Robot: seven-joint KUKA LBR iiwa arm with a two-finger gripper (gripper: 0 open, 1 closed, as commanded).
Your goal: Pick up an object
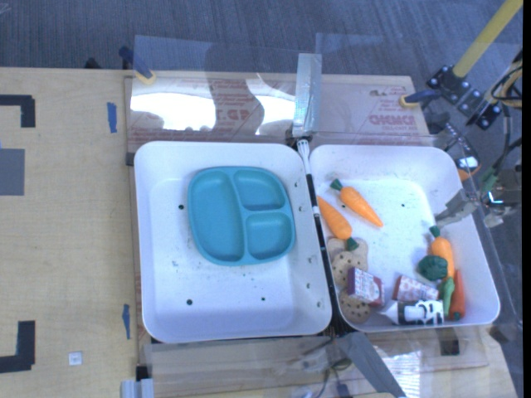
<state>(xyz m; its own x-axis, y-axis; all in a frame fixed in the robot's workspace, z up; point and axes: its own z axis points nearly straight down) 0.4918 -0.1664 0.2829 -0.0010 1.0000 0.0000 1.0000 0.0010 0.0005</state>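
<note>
My pincer sits over the right rim of the right bin, at the frame's right side. It reads as a grey blur against cables and brackets. I cannot tell how far it is open, nor whether it has hold of anything.

Objects available for picking all lie in that bin. Nearest the pincer, just below it: a toy carrot touching a toy broccoli, with a slimmer carrot along the right wall. Along the near wall: a small bottle on its side, a pale packet and a dark red packet. The red packet rests on round crackers. Two further carrots lie toward the bin's left wall (the lower one touches it).

The left bin holds a blue divided plate, flat, well apart from the pincer.

Surface: a pale wooden bench with black markings and strips of blue tape. A glaring clear plastic sheet lies behind the bins. Beyond is grey-blue carpet. A yellow pole is cut off at the top right corner. Labels on packets and bottle are too small to read.
</note>
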